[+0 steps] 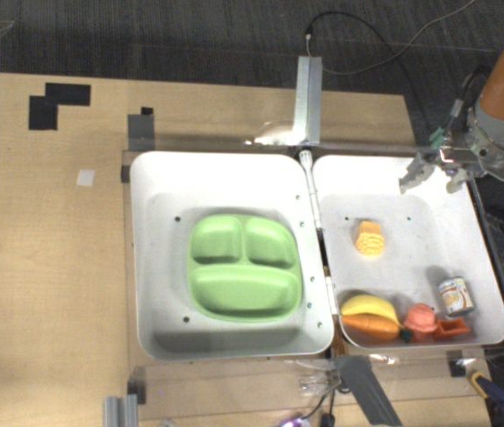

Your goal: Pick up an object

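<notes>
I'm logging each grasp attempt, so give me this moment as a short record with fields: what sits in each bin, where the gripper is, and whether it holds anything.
left bin: green divided plate, lying flat near the middle
right bin: yellow corn piece near the middle; banana and carrot at the front left corner; pink toy and orange block along the front wall; small can near the front right
gripper: over the right bin's back right corner
held: nothing between its fingers
task state: no object picked yet

A green divided plate (243, 267) lies in the left white bin (158, 185); black tape patches (56, 103) mark the wooden surface (47, 265).
</notes>
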Robot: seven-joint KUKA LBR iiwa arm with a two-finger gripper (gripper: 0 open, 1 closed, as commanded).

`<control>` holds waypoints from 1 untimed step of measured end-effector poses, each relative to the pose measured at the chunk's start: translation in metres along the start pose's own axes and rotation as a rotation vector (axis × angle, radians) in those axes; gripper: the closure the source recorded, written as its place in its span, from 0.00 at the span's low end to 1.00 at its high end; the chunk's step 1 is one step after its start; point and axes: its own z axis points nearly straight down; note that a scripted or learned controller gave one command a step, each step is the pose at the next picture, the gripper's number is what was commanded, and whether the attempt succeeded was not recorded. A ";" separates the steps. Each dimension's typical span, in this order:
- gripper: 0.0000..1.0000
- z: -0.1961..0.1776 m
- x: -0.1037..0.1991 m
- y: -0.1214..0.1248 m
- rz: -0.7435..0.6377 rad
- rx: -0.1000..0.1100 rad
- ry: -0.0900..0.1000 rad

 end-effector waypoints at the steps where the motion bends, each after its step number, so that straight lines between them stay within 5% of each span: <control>1: 0.00 0.048 0.017 -0.002 0.106 0.000 0.001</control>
